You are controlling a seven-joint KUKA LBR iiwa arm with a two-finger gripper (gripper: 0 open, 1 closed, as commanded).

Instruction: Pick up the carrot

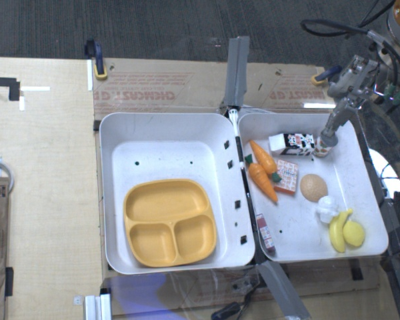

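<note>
Your gripper (325,145) sits low at the right bin's (377,199) far side; its opening cannot be told. The carrot (262,172) lies well to its left, near the divider, long axis running diagonally from far-left to near-right.

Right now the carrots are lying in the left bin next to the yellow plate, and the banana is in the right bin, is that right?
Not quite. The camera view shows the carrots in the right bin, near its left wall, beside a small printed packet. The yellow plate sits in the left bin. The banana is in the right bin, as you said.
</note>
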